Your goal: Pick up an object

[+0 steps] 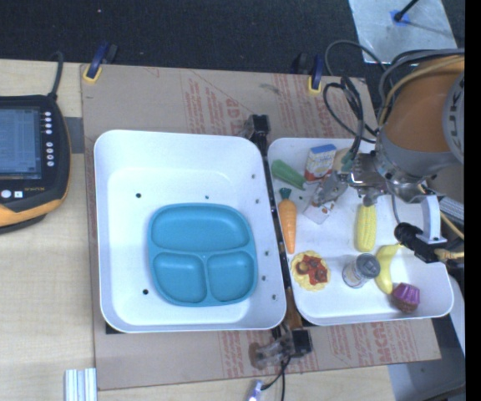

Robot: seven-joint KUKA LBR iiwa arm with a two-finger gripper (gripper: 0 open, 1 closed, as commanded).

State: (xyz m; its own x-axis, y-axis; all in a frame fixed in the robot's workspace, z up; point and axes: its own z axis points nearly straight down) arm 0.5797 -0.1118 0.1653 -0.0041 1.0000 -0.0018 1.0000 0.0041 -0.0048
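Carton [319,160] with unreadable blue-red label, just beside hand [334,189] in right bin [441,303]

You have two white bins [107,224], one blue divided plate [201,253], one carrot [287,221], one corn cob [365,226], one banana [384,270], one small pizza [311,271], one green piece [288,173] and one purple piece [405,295]
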